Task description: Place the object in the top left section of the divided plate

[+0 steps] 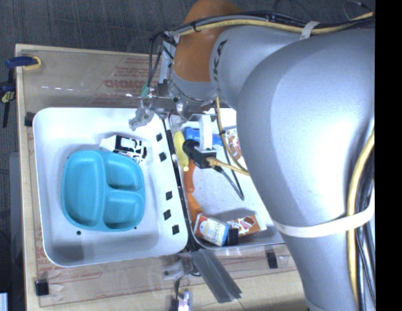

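The blue divided plate [104,190] lies in the left bin [48,135], with three sections and nothing in them. A small black-and-white object [131,146] rests on the bin floor, touching the plate's upper right rim. My gripper [141,116] hangs over the left bin's upper right part, just above and slightly right of that object. I see nothing held in it.
The right bin [253,229] holds several items: a yellow piece [181,146], a blue item [192,135], an orange carrot-like piece [192,196] and a printed packet [217,230]. The large grey arm [298,128] covers most of that bin. A divider [170,186] runs between the bins.
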{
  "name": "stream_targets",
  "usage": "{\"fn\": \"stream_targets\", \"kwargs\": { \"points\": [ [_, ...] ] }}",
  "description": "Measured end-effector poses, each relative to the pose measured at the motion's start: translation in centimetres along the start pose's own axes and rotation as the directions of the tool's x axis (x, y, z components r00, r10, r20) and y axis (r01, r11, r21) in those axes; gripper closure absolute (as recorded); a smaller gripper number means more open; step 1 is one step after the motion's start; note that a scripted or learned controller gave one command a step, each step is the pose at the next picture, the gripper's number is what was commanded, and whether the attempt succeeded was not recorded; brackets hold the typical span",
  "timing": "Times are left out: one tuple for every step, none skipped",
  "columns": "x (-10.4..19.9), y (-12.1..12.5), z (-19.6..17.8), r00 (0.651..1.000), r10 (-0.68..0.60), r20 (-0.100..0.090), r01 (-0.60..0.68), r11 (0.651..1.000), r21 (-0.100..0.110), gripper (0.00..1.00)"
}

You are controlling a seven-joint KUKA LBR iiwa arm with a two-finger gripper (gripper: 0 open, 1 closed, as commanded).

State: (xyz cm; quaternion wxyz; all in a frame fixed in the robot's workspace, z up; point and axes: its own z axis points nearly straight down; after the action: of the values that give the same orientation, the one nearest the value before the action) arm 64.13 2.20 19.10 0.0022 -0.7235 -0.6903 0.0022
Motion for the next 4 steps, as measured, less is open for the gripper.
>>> {"fn": "stream_targets", "kwargs": {
  "points": [
    [0.1, 0.0, -1.0, 1.0, -0.009, 0.001, 0.009, 1.0, 0.003, 1.0],
    [5.9, -1.9, -2.1, 1.0, 0.021, 0.001, -0.021, 1.0, 0.0, 1.0],
    [15.4, -5.0, -6.4, 0.997, -0.079, 0.0, 0.079, 0.997, -0.002, 1.0],
    [18.9, -8.2, -8.7, 0.985, 0.17, 0.001, -0.17, 0.985, -0.002, 1.0]
  ]
}}
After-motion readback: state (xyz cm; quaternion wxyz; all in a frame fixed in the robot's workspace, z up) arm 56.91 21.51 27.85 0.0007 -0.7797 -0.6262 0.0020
